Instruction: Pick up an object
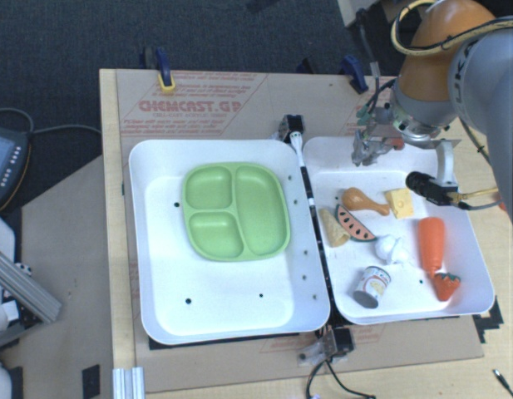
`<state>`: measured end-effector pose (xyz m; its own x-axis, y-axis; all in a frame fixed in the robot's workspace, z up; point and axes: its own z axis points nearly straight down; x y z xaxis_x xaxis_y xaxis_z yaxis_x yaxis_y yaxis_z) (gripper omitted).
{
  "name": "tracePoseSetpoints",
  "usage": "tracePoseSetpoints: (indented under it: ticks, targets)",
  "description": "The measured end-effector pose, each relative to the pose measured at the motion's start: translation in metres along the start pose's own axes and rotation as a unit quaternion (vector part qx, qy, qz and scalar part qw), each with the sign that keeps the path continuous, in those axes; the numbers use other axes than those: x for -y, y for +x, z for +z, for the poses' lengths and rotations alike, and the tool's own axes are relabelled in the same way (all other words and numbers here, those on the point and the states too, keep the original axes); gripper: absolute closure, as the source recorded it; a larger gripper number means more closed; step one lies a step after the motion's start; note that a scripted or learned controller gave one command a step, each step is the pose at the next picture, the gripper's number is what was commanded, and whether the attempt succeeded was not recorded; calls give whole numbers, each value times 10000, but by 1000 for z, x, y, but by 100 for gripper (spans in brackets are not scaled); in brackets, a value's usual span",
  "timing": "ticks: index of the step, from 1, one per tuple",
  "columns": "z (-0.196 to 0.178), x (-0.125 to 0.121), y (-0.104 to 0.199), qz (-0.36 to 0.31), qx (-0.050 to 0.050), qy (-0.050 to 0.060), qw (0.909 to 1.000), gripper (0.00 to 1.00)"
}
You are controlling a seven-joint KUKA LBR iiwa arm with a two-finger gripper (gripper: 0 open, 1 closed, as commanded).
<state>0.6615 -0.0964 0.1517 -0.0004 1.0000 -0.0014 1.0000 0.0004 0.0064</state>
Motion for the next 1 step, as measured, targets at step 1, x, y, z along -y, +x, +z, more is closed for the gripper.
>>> tracePoseSetpoints:
  ticks: [1]
  targets:
    - [-48,4,6,-5,-2,2,10000,100]
